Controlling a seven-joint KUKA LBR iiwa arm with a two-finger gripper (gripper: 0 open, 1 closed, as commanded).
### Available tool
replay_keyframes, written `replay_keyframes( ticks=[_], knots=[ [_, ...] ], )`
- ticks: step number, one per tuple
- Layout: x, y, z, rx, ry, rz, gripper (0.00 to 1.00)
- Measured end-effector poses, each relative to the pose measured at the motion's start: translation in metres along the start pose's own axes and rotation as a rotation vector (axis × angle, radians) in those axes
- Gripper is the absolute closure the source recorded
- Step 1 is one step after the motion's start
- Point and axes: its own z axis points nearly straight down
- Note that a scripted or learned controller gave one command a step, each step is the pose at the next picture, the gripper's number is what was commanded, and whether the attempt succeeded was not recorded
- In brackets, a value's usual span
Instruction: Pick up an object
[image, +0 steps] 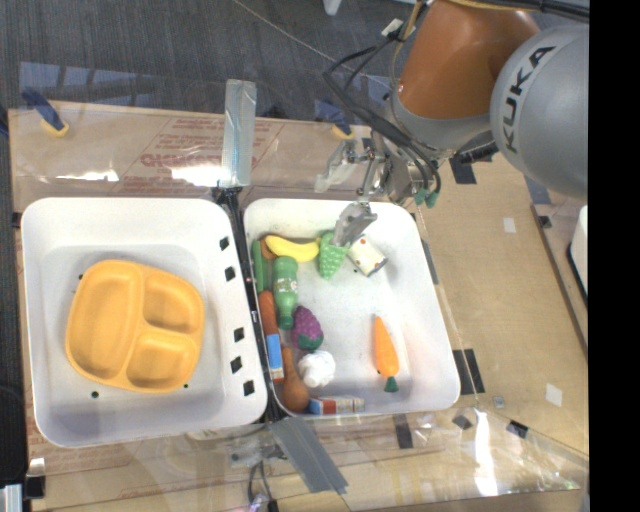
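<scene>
- Here, you are looking down on two white bins side by side: the left bin (40, 330) is carrying a yellow divided tray (135, 325), and the right bin (425, 330) is carrying the loose toy items, mostly crowded along its left wall.
- The arm (545, 95) is reaching in from the right, with its orange band (450, 55) sitting above the far rim of the right bin.
- The gripper (352, 228) is hanging over the far part of the right bin, pointing down and toward the bin's left side.
- The relation you are relying on: the nearest candidates are lying directly under the tips, the green bumpy toy (331, 255) just to the left and the small white-and-yellow block (367, 259) just to the right.
- The green toy's long axis is running roughly near-to-far, and it is lying just beside the banana (290, 246).
- The carrot (385, 345) is lying well apart, nearer the camera, with its long axis also near-to-far; it is the most isolated item.
- As for the claw, you cannot tell from this view whether it is apart or together, nor whether it is touching either toy; nothing is visibly caught in it.
- In judgement, the pick is not yet made, and a short descent is likely the remaining move.
</scene>
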Motion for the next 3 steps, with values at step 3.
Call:
replay_keyframes(
  ticks=[3],
  knots=[
    [0.014, -0.052, 0.192, -0.002, 0.002, 0.061, 0.0]
  ],
)
